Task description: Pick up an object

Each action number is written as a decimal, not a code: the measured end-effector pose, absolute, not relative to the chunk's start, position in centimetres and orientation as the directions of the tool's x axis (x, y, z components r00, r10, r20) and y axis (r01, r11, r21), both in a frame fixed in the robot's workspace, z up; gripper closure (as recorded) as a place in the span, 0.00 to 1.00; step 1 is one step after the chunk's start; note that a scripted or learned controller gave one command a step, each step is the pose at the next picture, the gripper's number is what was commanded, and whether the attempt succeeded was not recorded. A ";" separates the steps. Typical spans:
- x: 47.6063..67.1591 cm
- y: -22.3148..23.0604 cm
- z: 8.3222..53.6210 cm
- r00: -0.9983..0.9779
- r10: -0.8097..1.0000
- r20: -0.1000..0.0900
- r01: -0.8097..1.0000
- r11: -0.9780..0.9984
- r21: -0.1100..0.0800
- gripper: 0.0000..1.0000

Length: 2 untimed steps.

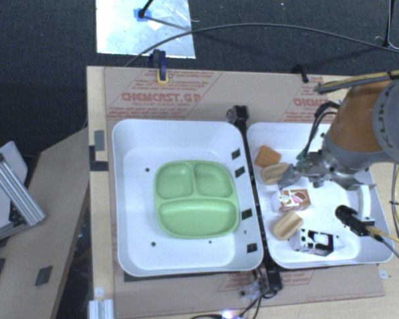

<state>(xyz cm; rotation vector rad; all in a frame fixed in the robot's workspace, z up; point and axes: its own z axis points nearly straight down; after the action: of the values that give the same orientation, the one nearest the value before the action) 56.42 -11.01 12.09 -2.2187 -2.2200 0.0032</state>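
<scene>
The bench point(186, 88) carries a pale board printed in red, and on it the two white bins sit side by side, their inner walls touching. The left bin point(130, 198) holds one thing: a green plate point(196, 198) with three compartments, lying flat near the bin's middle.

The right bin point(379, 241) holds the small things. The grey arm point(386, 128), with its orange band, reaches in over this bin's far right part and slants down toward its middle. The gripper point(291, 176) is low at the bin's left half, its tip just beside a pale tan roll point(274, 173) – whether the two touch is hard to say, and whether the pincer is apart or together cannot be told (nothing shows held in it).

An orange-brown block point(267, 156) lies just behind that roll, near the bin's left wall. In front of the gripper lies a red-and-white packet point(294, 199), and nearer still a second tan roll point(286, 225), tilted. A black-and-white item point(316, 242) rests by the near wall – what it is I cannot tell.
</scene>
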 end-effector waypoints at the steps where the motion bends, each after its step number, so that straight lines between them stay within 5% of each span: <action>1: 56.6 -11.0 13.5 0.000 1.000 -0.001 1.000 0.000 0.003 1.00; 2: 56.6 -10.8 19.8 -0.004 1.000 -0.001 1.000 0.004 0.007 1.00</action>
<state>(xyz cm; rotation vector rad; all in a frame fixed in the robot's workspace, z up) 56.60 -10.76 19.85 -2.2208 -2.2297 -0.0060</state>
